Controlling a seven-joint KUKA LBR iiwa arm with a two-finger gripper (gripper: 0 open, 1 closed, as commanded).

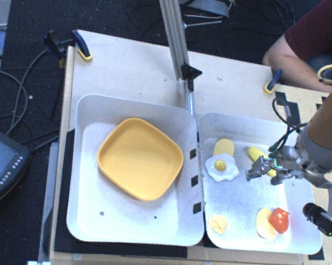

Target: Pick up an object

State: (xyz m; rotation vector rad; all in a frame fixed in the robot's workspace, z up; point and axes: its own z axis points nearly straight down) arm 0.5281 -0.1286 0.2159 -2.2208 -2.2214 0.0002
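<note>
One end effector (265, 169) partly hides a yellow toy (255, 153); grip state unclear.

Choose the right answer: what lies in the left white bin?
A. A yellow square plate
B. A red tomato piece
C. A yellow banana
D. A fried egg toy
A. The yellow square plate lies alone in the left bin, while the fried egg toy and the red tomato piece are both in the right bin.
</note>
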